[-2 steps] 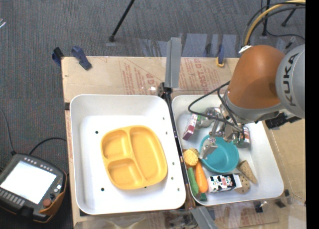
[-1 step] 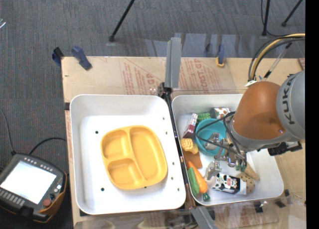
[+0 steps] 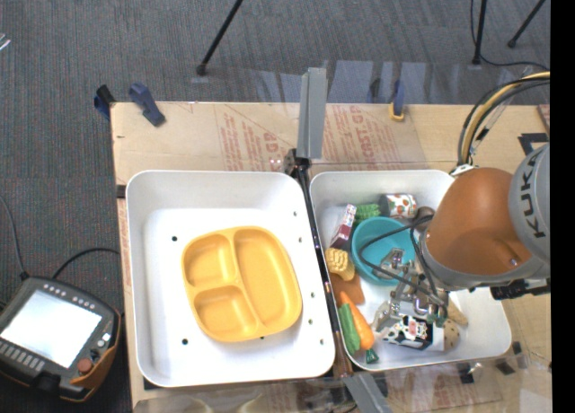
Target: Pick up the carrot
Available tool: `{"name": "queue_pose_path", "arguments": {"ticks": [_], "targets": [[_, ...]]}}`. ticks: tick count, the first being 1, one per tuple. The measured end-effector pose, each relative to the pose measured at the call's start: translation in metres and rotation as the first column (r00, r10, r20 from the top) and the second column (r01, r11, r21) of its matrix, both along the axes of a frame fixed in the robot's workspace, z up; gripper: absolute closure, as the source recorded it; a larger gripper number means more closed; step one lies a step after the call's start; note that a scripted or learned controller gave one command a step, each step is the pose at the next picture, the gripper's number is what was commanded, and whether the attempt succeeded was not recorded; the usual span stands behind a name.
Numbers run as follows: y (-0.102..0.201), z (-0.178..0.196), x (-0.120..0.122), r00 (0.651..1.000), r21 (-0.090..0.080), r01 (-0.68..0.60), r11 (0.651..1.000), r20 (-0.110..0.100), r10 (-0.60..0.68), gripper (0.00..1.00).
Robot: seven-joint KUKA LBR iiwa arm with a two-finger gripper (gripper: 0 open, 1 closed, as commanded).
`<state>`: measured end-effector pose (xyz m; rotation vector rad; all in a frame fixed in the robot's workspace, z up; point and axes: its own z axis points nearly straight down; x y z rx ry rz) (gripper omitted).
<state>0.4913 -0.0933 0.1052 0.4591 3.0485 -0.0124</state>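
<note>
The carrot (image 3: 359, 322) is a small orange piece with a green end. It lies near the front left corner of the right bin (image 3: 490, 339), beside a green vegetable (image 3: 346, 326). My gripper (image 3: 406, 302) hangs low over the middle of that bin, to the right of the carrot and a little farther back. It is apart from the carrot, with clutter under it. The orange wrist band (image 3: 476, 227) hides part of the bin's right side.
Around the gripper in the right bin are a teal bowl (image 3: 377, 242), a yellow corn piece (image 3: 339, 263), a brown item (image 3: 351, 290), a dark bottle (image 3: 343, 230), a small can (image 3: 400, 205) and a black-and-white item (image 3: 409, 333). A yellow divided plate (image 3: 241, 284) lies in the left bin (image 3: 153, 223).
</note>
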Motion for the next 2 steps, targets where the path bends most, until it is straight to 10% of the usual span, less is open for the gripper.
{"name": "queue_pose_path", "arguments": {"ticks": [1, 2], "targets": [[0.038, 0.083, 0.054, 0.869, 0.018, 0.493, 0.87, -0.055, -0.492, 0.0], [-0.001, -0.008, 0.0, 0.879, 0.011, 0.473, 0.881, -0.07, -0.471, 0.0]]}}
